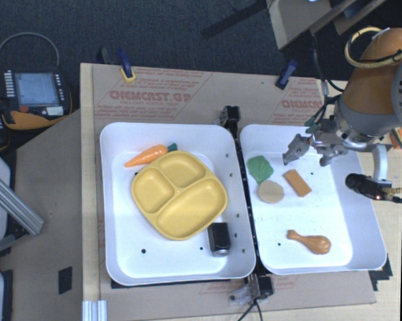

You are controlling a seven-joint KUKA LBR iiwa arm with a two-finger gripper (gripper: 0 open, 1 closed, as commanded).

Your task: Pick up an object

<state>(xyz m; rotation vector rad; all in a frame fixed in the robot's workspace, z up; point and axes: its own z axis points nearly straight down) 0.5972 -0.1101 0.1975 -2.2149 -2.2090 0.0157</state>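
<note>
My gripper (pixel 311 152) hangs over the back of the right bin (pixel 357 214), fingers spread open with nothing between them. Just below it lies an orange-brown block (pixel 297 182). To the left of that sit a green leafy piece (pixel 259 168) and a beige round piece (pixel 271 191). A tan drumstick (pixel 311 241) lies near the bin's front. In the left bin (pixel 114 206) rest a yellow divided plate (pixel 179 194), an orange carrot (pixel 146 155) behind it, and a small black block (pixel 219 237) at its front right.
The grey and orange arm (pixel 375 83) comes in from the upper right. A black cylindrical part (pixel 370 186) juts over the right bin's right side. Clamps (pixel 127 73) hold the board's back edge. A pendant screen (pixel 35 90) lies off the bench at left.
</note>
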